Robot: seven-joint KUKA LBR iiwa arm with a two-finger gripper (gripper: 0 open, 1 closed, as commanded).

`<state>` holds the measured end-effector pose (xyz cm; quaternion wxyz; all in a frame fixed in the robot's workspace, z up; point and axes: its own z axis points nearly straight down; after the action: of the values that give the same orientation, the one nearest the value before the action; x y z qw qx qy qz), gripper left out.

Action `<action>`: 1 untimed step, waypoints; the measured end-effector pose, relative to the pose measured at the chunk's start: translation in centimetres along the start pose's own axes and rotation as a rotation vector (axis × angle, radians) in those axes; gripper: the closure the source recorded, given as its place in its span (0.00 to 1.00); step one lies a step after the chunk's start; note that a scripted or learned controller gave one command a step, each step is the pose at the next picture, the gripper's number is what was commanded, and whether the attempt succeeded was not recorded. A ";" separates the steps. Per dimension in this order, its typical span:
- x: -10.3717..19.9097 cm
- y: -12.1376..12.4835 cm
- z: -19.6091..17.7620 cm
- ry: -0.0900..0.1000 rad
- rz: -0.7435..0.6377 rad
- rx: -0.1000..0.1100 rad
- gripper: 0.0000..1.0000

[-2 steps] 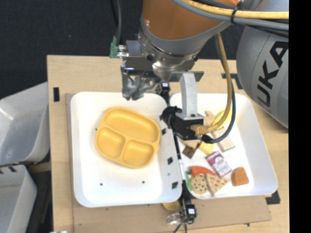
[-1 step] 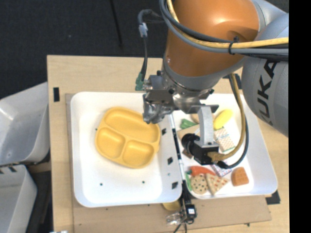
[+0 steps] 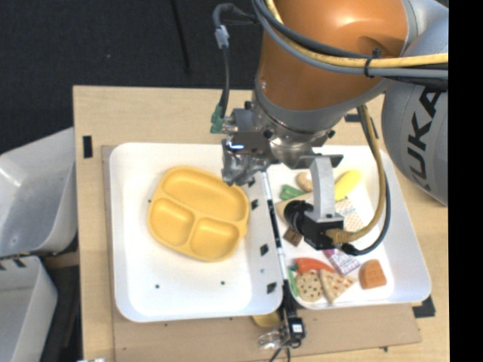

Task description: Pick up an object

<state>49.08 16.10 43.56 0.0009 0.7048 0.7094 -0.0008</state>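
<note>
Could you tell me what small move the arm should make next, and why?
Probably a short drop straight down. The end effector hangs at the upper right rim of the yellow tray in the left bin, with nothing visibly in it. That rim looks the nearest edge to grasp; the small toys lie in the right bin.

Camera: we look down at a slant from above the bench (image 3: 90, 119).
Framing: we see both bins (image 3: 128, 225).
Arm (image 3: 332, 44): near our lens.
</note>
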 end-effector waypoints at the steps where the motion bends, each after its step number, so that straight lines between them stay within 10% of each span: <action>1: -0.1 0.1 -1.1 -0.001 -0.006 -0.001 1.00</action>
<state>49.17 16.00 44.64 0.0017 0.7029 0.7113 -0.0008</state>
